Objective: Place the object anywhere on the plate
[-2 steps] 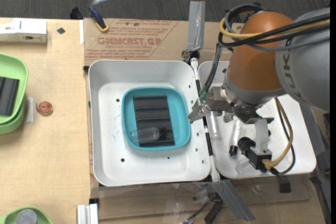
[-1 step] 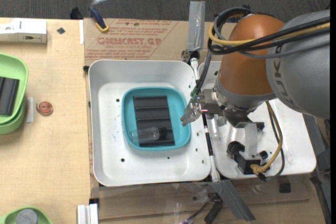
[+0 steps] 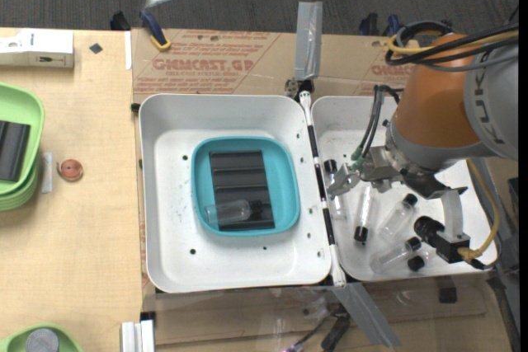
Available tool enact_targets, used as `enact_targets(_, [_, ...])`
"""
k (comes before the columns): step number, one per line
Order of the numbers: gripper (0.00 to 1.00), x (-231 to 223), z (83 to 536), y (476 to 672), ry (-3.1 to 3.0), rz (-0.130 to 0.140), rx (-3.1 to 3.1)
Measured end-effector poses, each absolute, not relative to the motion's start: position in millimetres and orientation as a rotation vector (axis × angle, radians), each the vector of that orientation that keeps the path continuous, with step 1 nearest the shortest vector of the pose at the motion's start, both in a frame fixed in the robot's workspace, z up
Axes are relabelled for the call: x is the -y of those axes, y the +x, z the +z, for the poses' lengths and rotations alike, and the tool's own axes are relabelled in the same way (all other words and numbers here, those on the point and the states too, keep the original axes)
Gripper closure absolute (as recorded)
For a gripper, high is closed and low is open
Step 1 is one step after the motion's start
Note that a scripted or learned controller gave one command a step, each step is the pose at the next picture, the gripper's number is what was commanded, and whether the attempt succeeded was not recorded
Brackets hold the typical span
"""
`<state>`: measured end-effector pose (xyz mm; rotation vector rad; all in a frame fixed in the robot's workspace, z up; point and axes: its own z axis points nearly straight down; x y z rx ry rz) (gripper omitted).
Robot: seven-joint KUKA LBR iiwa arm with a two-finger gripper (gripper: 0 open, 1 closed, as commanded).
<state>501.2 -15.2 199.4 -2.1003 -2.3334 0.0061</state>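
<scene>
In the camera view we see the arm point(image 3: 437, 107) reaching into the right bin point(image 3: 470, 260), its hand point(image 3: 346, 177) low near the bin's 9 o'clock wall, among several clear vials with black caps. One vial point(image 3: 361, 218) lies just below the hand, at its 5 o'clock; its long axis runs nearly 12 to 6, cap toward 6. We cannot tell whether the hand is apart or together, and we see nothing between its tips.

The teal plate point(image 3: 202, 177) sits in the left bin point(image 3: 165, 260), at the hand's 9 o'clock, and already carries a clear vial point(image 3: 231, 213) near its 6 o'clock edge, lying roughly 8 to 2.

We judge the step to be picking a vial. We should close across its short axis, lift clear of the dividing wall, and release over the plate's bare middle.
</scene>
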Motion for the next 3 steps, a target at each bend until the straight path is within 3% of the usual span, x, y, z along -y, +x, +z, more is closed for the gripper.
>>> enact_targets(1, [0.0, 15, 199, 501.2, -2.1, 0.006, 2.333])
enact_targets(2, [0.0, 48, 232, 542.6, -1.786, 0.002, 2.586])
enact_targets(3, [1.0, 49, 240, 543.0, -1.788, 0.004, 2.584])
